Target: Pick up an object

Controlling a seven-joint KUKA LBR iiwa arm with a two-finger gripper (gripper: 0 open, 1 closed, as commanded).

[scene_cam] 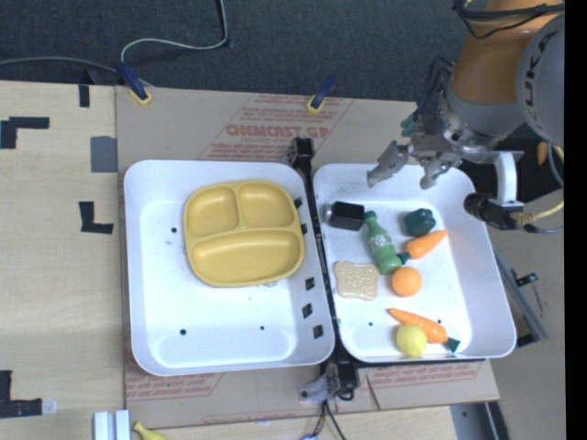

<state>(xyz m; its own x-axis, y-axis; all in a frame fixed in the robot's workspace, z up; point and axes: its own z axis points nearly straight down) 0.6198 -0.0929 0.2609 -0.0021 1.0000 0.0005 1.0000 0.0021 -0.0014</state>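
Gripper (408,170) over the right bin's (491,287) far edge, fingers spread wide, nothing between them. Below, in that bin: green bottle (381,242), black block (347,215), green pepper (420,221), two carrots, orange (406,282), lemon (412,340), bread slice (356,280). Left bin (151,273): yellow divided plate (244,232).
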